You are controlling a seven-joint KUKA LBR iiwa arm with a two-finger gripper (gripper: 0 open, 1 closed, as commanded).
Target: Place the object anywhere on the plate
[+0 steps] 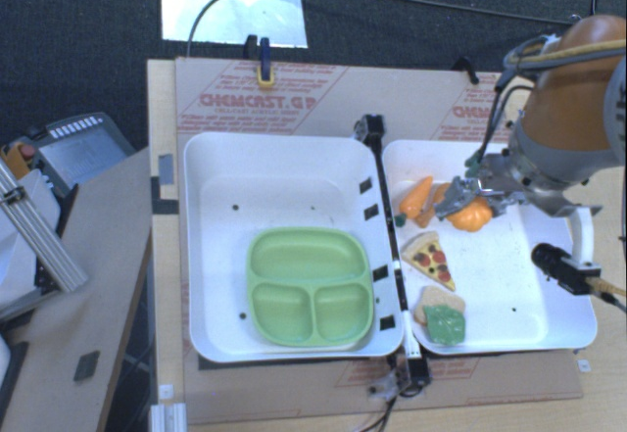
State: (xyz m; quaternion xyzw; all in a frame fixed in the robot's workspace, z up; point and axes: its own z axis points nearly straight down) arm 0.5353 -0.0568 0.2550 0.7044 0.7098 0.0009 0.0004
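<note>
Two bins; we saw green plate (311, 285) in left bin (211, 166). Right of plate: carrot (415, 197), pizza slice (430, 259), broccoli (444, 324). Gripper (460, 205) sat against orange fruit (473, 216) beside carrot; we couldn't tell its grip.

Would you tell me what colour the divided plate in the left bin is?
Light green; the plate shows plainly in the camera view, lying in the left bin.

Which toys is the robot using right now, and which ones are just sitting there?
For the job:
- the tool, down in the right bin
- the orange toy at its tip
- the green plate in the left bin

Just lying about:
- the carrot
- the pizza slice
- the green toy on a tan piece
</note>
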